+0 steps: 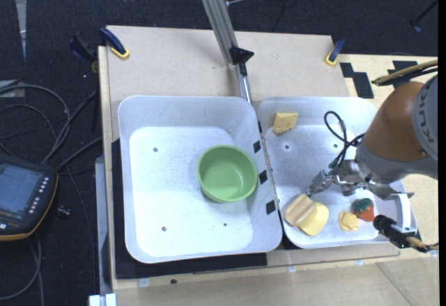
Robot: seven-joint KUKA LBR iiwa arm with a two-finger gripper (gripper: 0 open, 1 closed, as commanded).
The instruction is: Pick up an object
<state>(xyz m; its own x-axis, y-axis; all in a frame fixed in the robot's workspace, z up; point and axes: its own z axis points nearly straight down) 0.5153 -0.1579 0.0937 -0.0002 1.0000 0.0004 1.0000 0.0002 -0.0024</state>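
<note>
I see the jaws (322, 185) just above the yellow block (306, 214), its long axis slanting; their opening I cannot tell.

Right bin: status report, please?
Tool low in right bin, nothing seen held. Yellow block just below it. Red toy beside the wrist.

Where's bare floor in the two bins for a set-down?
Left bin: bare all around the central green bowl. Right bin: a bare patch below the yellow wedge; crowded at the front with the gripper, yellow pieces and red item.
</note>
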